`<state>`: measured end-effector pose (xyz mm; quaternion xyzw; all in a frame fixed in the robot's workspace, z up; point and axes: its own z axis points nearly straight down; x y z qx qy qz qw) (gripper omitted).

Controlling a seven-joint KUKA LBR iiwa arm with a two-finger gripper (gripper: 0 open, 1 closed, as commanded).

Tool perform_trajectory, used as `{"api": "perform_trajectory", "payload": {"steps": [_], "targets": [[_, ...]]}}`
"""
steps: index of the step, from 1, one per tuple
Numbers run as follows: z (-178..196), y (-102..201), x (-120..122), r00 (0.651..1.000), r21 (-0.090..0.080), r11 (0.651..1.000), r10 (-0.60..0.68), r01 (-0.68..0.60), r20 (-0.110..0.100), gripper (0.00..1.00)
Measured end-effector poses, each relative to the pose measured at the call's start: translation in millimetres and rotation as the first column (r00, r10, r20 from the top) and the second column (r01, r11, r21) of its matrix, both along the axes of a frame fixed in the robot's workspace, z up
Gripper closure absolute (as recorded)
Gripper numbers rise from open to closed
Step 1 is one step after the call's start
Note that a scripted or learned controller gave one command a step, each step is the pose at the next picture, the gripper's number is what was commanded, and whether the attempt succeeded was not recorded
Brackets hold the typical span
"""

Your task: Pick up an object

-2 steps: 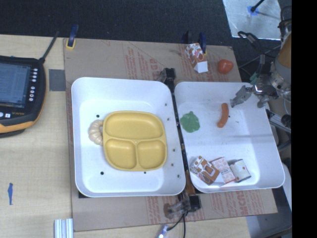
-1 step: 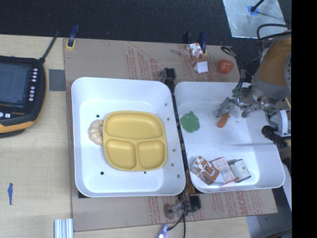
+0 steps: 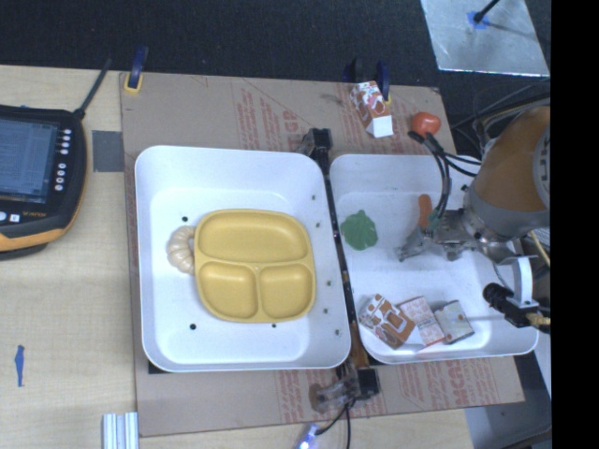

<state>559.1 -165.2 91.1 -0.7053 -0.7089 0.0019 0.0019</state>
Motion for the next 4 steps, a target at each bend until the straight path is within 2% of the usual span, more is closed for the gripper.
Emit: {"api": "perform_trajectory", "payload": {"steps": [1, 2, 3, 4], "targets": [[1.2, -46.4, 97.4, 1.0, 0.0, 1.0, 0.0, 0.0, 0.004, 0.0], [11.8, -46.0, 97.9, 1.0, -0.001, 1.0, 0.006, -0.006, 0.002, 1.0], [79.4, 49.2, 49.5, 1.0, 0.0, 1.0, 0.002, -0.002, 0.002, 1.0], [100.7, 112.8, 26.6, 1.0, 0.0, 1.0, 0.002, -0.002, 0.0, 1.0]]}}
